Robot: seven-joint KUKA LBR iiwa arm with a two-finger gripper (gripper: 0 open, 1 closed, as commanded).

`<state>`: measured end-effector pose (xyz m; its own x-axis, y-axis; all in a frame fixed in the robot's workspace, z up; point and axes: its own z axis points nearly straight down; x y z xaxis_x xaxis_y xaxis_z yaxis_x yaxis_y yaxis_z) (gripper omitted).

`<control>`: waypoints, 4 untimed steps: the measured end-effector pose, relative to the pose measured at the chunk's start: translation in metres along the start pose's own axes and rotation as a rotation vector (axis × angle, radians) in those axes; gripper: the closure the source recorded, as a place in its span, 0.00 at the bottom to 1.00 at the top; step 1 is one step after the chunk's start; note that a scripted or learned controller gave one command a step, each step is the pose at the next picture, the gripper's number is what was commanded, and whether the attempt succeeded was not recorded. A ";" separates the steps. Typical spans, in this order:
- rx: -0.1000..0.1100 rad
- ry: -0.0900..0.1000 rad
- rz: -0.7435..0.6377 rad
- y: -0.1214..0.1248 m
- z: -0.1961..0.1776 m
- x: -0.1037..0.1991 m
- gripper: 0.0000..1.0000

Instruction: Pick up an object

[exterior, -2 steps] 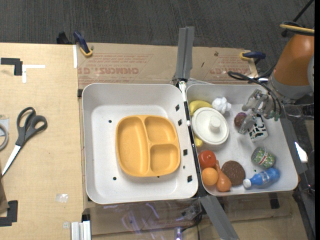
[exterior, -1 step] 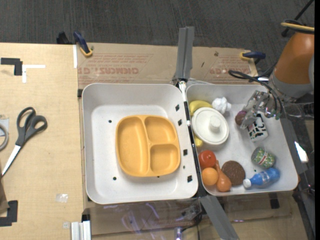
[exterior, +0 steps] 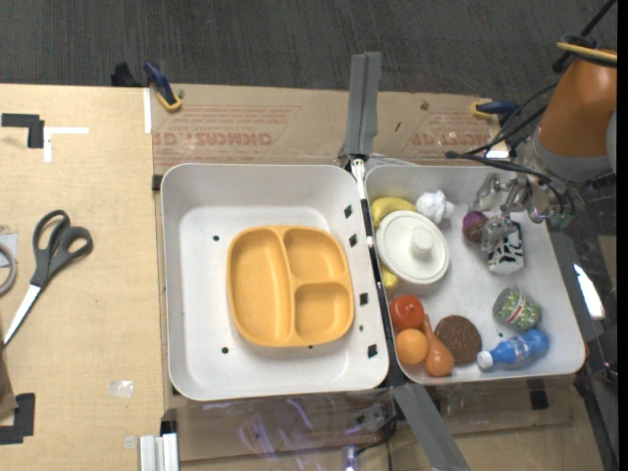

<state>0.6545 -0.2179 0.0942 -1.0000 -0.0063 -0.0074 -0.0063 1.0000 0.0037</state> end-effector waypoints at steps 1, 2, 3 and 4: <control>0.003 0.003 0.001 -0.002 0.002 0.002 0.00; 0.002 0.007 0.090 0.006 0.004 0.043 0.00; 0.013 0.009 0.090 0.082 0.007 0.004 0.00; 0.004 0.008 0.097 0.022 0.004 0.037 0.00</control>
